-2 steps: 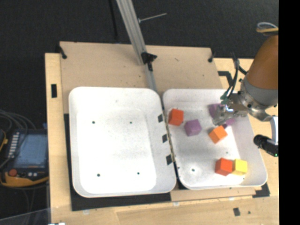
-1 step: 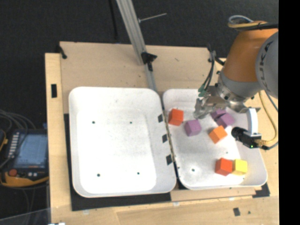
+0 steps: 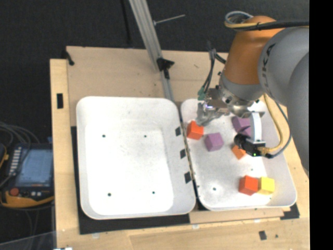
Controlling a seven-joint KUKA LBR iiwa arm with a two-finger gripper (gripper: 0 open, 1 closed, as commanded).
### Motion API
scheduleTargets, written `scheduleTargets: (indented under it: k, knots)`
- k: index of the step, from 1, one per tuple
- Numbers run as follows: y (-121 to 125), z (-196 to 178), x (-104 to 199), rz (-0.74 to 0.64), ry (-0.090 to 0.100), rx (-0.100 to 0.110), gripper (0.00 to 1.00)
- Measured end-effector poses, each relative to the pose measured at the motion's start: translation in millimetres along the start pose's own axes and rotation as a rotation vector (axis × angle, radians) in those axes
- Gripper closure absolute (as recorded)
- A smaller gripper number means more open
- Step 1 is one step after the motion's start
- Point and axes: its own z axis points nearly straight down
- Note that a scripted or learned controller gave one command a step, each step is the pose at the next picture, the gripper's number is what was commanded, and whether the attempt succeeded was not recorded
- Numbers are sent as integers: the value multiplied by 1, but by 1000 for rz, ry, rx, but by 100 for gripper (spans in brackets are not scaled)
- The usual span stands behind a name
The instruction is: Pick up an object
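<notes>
While fingers (image 3: 207, 114) hover, orange block (image 3: 195, 130) just below

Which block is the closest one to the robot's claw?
The orange block by the right bin's left wall. It sits just below the gripper. The purple block lies a bit farther, and the orange-red block and yellow block are far off.

A handheld control pendant (image 3: 28, 173), perhaps cabled, lies well left of the fingers, beyond the left white bin (image 3: 130, 155).
</notes>
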Motion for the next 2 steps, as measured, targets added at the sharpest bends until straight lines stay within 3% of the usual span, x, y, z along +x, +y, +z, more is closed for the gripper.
scheduleTargets:
  k: [2]
  knots:
    - [39, 7, 109, 0, 1, 0, 100]
